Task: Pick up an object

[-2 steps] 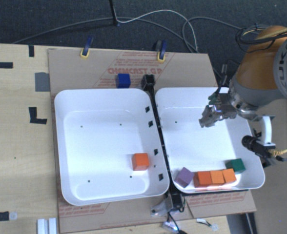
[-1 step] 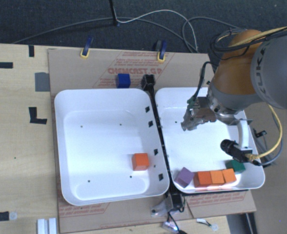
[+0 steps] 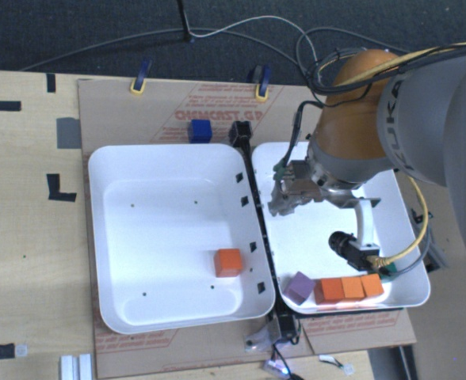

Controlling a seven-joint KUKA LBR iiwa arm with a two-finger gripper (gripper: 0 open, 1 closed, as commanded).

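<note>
Big and grey, the robot arm [image 3: 423, 125] fills the near right side of the camera view, with an orange band [image 3: 360, 105] above its wrist. Its gripper [image 3: 284, 199] hangs over the right bin [image 3: 407, 295], close to the wall where the two bins meet. I cannot tell how the gripper's tips stand, because it looks dark and blurry from up here. I see nothing held in it.

Below the gripper and a little to its right, at the near edge of the same bin, sits a purple block [image 3: 299, 287]. Right beside that block is a row of orange blocks [image 3: 349, 289], touching each other. A black part [image 3: 346, 246] on a white bracket sticks out of the arm, between the gripper and those blocks.

To the gripper's left is the left bin [image 3: 122, 172]. One orange cube [image 3: 228, 262] sits in it, down and left of the gripper, past the wall. A small blue block [image 3: 200, 130] lies on the brown board beyond the bins, up and left of the gripper.

I think the arm is at the reaching step and has not picked anything yet. The purple block looks like the closest thing to grab. For the next move, the gripper would need to go toward the near edge, come down over one block, and close on its sides. The blocks sit tight against the bin wall, so it may be hard to get around one.
</note>
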